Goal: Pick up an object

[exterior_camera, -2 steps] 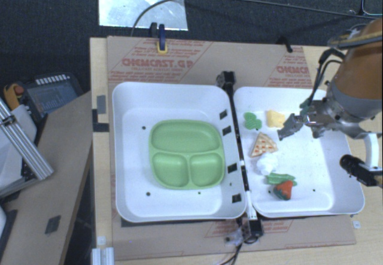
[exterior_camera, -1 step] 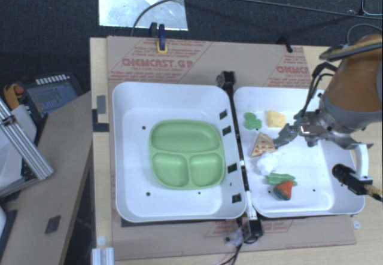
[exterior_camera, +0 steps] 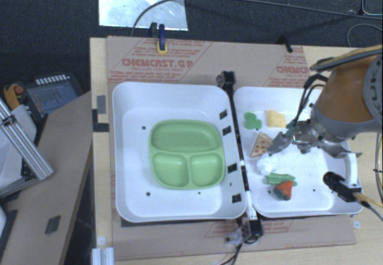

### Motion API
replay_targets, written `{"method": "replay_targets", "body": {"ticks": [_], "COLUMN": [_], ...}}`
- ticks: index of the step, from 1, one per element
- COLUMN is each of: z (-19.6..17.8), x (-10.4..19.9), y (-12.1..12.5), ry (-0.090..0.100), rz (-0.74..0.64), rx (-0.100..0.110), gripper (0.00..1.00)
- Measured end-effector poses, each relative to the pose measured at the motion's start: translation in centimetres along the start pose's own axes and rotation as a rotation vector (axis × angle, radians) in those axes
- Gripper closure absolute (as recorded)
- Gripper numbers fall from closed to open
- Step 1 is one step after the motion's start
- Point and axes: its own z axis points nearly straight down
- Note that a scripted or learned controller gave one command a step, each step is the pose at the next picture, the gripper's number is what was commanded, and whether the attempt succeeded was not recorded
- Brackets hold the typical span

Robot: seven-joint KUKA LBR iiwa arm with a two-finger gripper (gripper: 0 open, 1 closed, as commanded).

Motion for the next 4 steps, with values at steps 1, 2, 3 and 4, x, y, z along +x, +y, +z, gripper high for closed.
{"method": "replay_targets", "body": {"ticks": [1, 2, 3, 4], "z": [6.1, 4.8, -0.8, -5.3], "x": [-0.4, -0.5, -0.5, -0.6], "y": [0.1, 0.1, -0.7, -1.0], "ry": [-0.001, -0.002, -0.002, -0.002], "rz": [0.000, -0.001, -0.002, -0.003], "rx": [-0.002, -0.005, -0.009, -0.010], "gripper": [0.00, 1.00, 1.00, 1.00]}}
